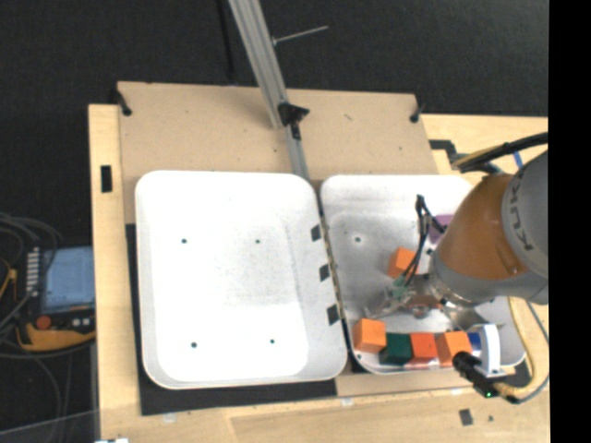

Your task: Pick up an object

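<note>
- I see two white bins side by side: left bin, right bin.
- My arm covers the right bin.
- The gripper sits low there; I cannot tell its grip.
- An orange block lies just beside it; more blocks line the near wall.

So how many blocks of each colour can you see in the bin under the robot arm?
Orange blocks: 4
Green blocks: 1
Blue blocks: 1
Total: 6 that I can see. The arm covers part of the right bin, so more could be hidden.
</note>
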Motion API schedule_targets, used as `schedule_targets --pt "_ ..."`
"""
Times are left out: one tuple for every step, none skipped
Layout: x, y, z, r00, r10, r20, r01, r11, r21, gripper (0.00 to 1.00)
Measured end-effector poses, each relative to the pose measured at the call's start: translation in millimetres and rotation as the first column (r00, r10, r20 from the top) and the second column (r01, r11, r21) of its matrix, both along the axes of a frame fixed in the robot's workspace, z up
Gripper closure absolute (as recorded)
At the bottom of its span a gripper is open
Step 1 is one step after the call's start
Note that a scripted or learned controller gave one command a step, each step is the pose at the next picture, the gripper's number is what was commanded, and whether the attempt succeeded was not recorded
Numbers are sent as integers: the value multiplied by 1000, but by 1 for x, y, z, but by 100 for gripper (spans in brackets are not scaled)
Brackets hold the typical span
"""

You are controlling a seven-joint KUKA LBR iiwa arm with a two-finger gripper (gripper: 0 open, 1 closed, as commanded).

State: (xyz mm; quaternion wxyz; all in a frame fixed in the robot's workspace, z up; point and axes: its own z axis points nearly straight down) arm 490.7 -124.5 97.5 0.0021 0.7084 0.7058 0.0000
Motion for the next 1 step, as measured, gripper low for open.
schedule_targets --pt "1 0 12 1000 -11 5 11 1000 1 100"
